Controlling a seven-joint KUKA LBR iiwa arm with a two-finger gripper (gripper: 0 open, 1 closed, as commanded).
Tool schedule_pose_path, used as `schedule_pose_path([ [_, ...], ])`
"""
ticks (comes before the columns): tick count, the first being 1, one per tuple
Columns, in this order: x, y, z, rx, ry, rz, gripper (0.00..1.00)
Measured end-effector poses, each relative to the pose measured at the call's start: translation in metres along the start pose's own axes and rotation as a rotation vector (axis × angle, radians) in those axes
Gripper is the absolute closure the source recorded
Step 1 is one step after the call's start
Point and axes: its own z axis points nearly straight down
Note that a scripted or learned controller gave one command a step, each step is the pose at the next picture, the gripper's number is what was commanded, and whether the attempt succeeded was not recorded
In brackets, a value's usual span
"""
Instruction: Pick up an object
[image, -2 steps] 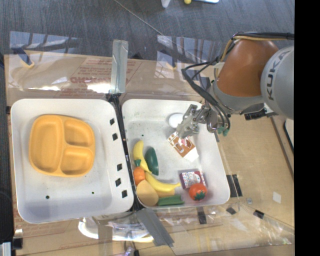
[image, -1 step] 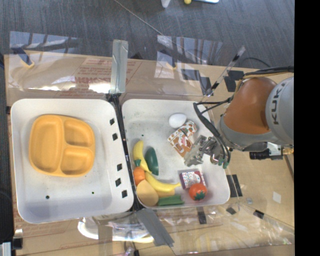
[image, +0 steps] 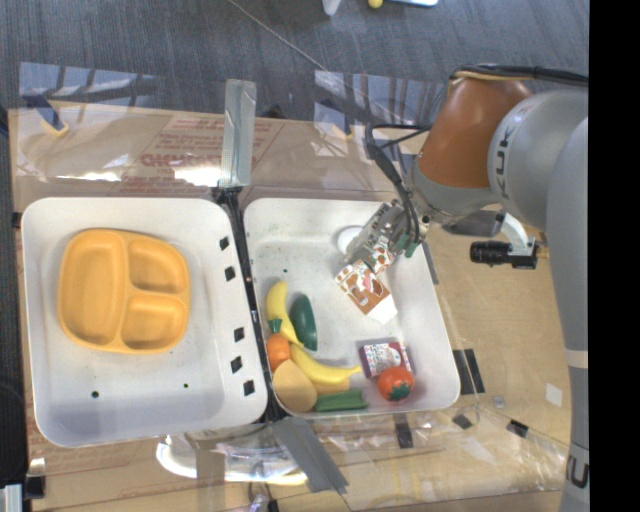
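Over the right bin (image: 425, 300), our gripper (image: 385, 240) hangs with a small printed carton (image: 366, 285) just below it; we cannot tell whether the fingers are open or clamped on it. A corner-only grip could let the carton slip. The bin's far wall sits close, while the bananas (image: 310, 355) and tomato (image: 396, 383) lie nearer us, leaving bare floor between.

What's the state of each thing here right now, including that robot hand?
hand: over the right bin, at the carton's top edge
snack carton: tilted, upper end at the hand
yellow tray: flat in the left bin, compartments bare
banana: lying among toy food
tomato: resting in the corner, beside a small packet
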Motion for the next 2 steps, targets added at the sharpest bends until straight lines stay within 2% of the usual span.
schedule_pose_path([
  [1,0.055,0.054,-0.056,0.000,0.000,0.166,1.00],
  [2,0.102,0.153,-0.008,0.005,0.009,0.231,1.00],
])
